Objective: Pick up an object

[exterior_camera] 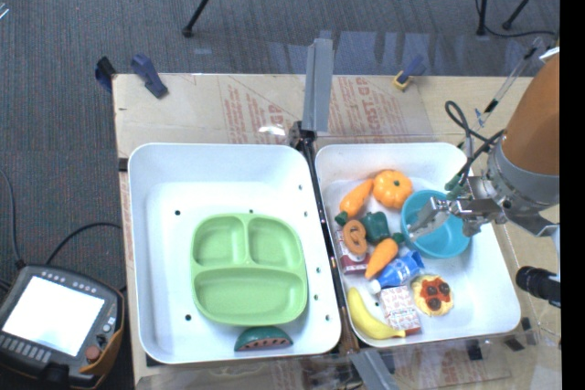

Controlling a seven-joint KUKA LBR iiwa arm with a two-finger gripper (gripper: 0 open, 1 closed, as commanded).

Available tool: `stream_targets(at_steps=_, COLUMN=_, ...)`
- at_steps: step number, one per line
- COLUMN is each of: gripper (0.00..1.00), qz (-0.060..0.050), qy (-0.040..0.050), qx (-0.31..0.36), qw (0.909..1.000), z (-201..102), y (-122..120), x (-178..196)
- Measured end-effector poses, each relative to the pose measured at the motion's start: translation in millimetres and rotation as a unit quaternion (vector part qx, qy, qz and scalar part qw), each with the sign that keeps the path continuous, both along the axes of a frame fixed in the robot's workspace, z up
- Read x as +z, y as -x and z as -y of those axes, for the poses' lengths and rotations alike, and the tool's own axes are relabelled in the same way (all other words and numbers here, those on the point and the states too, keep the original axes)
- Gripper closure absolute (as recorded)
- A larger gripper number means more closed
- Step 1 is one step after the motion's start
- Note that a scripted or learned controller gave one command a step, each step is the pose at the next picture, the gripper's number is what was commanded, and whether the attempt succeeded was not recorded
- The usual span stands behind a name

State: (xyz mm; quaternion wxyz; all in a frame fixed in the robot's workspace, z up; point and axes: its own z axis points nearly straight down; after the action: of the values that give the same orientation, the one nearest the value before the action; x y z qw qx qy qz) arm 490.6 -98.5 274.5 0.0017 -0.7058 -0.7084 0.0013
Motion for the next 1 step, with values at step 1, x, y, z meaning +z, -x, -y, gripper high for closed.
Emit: stream_targets(at_steps=1, gripper=0.00, qz=-0.007, qy=-0.0004, qx=-0.106, qw=0.9943, z=3.2, y=-32.7, x=-142.9)
